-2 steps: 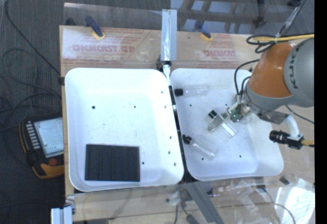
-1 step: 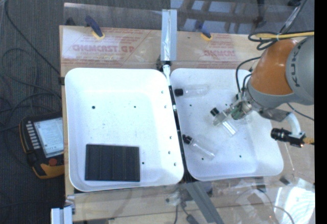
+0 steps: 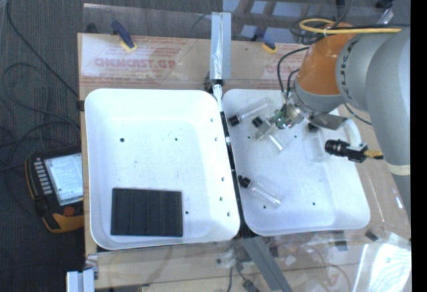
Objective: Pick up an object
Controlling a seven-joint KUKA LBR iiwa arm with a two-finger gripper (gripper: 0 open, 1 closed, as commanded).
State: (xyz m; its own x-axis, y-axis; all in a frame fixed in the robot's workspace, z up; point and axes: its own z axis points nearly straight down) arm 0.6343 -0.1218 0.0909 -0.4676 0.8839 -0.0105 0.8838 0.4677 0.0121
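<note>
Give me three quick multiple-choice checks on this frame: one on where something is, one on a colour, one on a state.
1. Where does the black ridged pad lie?
A. Near corner of the left bin
B. Middle of the right bin
C. On the carpet

2. What colour is the band above the arm's wrist?
A. Blue
B. Orange
C. Green

3. How does the clear vial nearest the front of the right bin sit?
A. Standing upright
B. Lying on its side on the bin floor
C. Lifted above the bin

Answers:
1 A: the black ridged pad rests flat in the left bin at its near left corner.
2 B: the band is orange, above the gripper.
3 B: the clear vial lies flat on the floor of the right bin.
</note>
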